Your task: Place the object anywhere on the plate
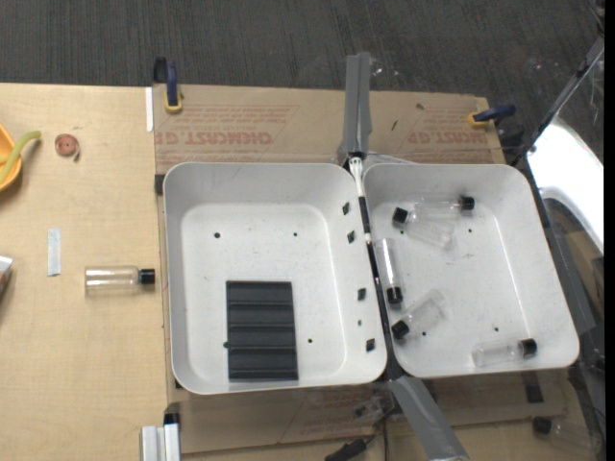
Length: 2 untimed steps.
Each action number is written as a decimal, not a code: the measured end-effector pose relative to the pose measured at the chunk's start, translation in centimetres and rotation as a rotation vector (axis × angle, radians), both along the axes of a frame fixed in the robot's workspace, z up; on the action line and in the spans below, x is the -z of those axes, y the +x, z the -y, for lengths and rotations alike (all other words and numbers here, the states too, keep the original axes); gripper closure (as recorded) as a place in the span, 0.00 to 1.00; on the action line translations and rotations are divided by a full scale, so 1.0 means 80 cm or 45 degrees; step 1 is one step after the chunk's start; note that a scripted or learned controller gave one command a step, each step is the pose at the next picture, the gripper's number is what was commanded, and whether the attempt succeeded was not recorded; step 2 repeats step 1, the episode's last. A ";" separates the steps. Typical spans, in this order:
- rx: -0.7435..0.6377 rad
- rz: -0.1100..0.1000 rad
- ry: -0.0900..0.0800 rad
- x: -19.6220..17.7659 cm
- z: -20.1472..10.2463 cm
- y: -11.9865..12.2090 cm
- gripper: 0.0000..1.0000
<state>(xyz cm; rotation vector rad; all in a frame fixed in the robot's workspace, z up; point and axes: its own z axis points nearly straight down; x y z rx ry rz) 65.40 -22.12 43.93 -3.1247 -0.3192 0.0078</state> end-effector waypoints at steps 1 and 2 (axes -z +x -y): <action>0.000 0.000 0.000 0.000 0.000 0.000 0.00; 0.000 0.000 0.000 0.000 0.000 0.000 0.00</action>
